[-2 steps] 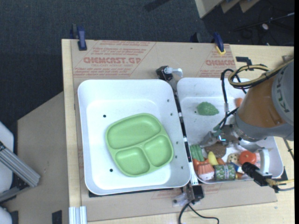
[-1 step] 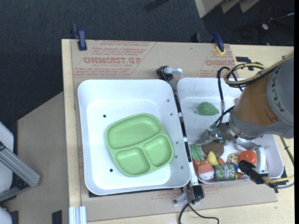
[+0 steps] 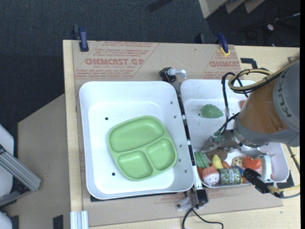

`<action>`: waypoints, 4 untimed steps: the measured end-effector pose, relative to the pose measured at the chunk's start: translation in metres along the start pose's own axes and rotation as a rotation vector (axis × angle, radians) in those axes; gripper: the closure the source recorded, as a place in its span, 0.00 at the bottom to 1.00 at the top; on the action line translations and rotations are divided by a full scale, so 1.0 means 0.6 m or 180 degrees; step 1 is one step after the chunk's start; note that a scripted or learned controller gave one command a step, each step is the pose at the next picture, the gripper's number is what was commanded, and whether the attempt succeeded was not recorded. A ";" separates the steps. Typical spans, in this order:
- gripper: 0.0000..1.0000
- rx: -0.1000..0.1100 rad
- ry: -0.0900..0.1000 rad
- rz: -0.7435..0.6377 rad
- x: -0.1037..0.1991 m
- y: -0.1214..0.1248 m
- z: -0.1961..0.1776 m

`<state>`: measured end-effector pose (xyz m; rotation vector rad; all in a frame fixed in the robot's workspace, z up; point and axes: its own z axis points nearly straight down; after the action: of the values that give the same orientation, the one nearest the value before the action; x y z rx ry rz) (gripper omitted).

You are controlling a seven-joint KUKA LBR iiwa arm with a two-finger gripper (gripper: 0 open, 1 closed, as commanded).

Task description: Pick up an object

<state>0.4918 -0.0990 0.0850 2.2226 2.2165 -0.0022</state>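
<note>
My gripper [image 3: 215,144] hangs low in the right bin [image 3: 200,90], just above a heap of small toys at the bin's near edge. The heap holds a green piece [image 3: 201,160], a yellow piece [image 3: 217,162], a white and red piece [image 3: 211,177], a green can [image 3: 230,175] and an orange-red piece [image 3: 253,163]. A green leafy toy [image 3: 211,111] lies alone further back in the same bin. The arm's grey and orange body [image 3: 267,113] covers the bin's right side.
The left bin [image 3: 95,99] holds a light green divided plate [image 3: 141,147]. A black clamp [image 3: 167,73] sits at the far end of the wall between the bins. Cables [image 3: 240,78] loop above the right bin.
</note>
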 end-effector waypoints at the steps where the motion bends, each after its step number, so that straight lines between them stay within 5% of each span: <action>1: 0.00 -0.0019 -0.0016 0.0008 0.005 -0.019 -0.002; 2: 1.00 -0.0018 -0.0007 0.0002 0.007 -0.019 -0.018; 3: 1.00 -0.0035 0.0002 -0.0021 0.021 0.039 -0.176; 4: 1.00 -0.0017 -0.0004 -0.0007 -0.051 0.118 -0.169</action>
<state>0.5623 -0.1293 0.1864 2.2168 2.2157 0.0024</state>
